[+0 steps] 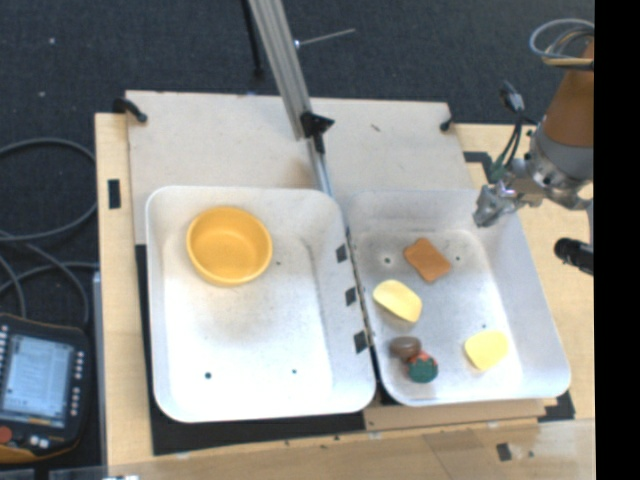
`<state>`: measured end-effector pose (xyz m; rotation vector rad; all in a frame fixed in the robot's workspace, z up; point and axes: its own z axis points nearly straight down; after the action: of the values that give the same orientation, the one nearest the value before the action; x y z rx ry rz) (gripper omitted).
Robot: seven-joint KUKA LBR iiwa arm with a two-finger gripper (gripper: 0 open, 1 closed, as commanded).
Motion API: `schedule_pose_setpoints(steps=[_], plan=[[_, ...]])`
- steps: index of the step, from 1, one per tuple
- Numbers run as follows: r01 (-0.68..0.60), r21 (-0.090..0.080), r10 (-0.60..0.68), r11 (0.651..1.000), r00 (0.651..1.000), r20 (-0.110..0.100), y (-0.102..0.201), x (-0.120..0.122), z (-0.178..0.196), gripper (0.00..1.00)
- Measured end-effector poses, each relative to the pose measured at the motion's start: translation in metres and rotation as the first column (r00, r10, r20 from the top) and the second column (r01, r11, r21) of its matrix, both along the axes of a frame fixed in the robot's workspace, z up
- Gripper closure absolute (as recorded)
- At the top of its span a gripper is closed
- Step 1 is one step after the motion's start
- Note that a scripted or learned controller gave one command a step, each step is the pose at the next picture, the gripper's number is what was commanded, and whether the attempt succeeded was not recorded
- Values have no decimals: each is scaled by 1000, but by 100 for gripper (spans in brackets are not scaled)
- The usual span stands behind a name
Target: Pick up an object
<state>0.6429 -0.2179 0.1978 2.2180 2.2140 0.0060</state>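
Yellow bowl [229,245] sits upper left in the left bin [250,378]. Right bin [525,298] holds a brown piece [428,259], two yellow blocks [397,301] [487,350] and small items [415,358] lower centre. Gripper [492,206] hovers over its upper right rim; I cannot tell its opening.

Two white bins are seen side by side on the tabletop [115,268]. In the left bin [250,368], a yellow bowl [229,245] sits at its upper left. In the right bin [530,328] lie a brown block [427,259], two pale yellow pieces [397,300] [487,349], and a brown lump [404,347] touching a green-and-red item [424,368]. The end effector [492,206] is seen at the right bin's upper right corner.
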Motion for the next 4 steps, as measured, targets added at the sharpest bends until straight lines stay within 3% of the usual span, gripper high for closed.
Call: schedule_pose_setpoints(steps=[1, 4], plan=[[-4, 0, 4, 1000, 1000, 0, -2, 1, 55, 100], [-7, 3, 7, 1000, 1000, -9, 132, -44, 46, 100]])
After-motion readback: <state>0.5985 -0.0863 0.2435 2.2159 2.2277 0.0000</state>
